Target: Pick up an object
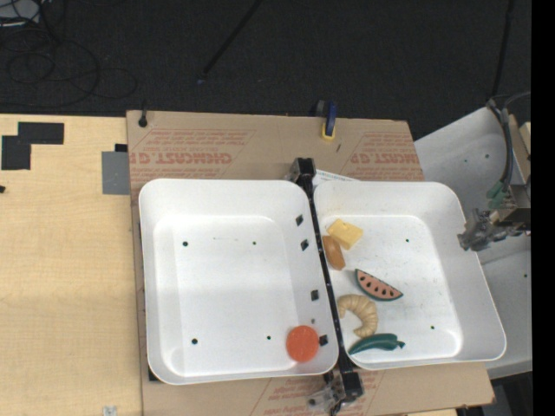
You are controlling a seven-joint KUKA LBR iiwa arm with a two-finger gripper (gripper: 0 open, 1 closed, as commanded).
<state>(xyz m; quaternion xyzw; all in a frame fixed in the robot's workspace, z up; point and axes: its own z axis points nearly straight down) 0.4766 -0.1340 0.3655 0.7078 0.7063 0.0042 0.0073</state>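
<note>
Objects for me to pick from lie in both bins, and none of them is lifted yet. From the camera above the bench, the left bin [165,276] holds just one, an orange disc [303,343], sitting near the front corner close to the divider [314,258] between the bins. The right bin [451,276] holds the rest, all gathered on the side next to that divider. A yellow block [346,232] lies farthest back, with a small brown piece [334,252] touching or just beside it. A watermelon slice [377,286] lies a little further out towards the middle. A pale curved piece [360,312] sits in front of it, and a green pepper [375,344] lies near the front wall, just beside the curved piece.

Whether my jaws are apart or together I cannot tell from this view, and nothing here shows anything clamped between them. I judge the task to be at its very start: every object rests flat on a bin floor, so choosing one, coming down over it, closing and lifting are all left to do. The watermelon slice looks the easiest choice, as it lies apart from its neighbours and away from the walls, while the disc sits awkwardly close to a corner
</note>
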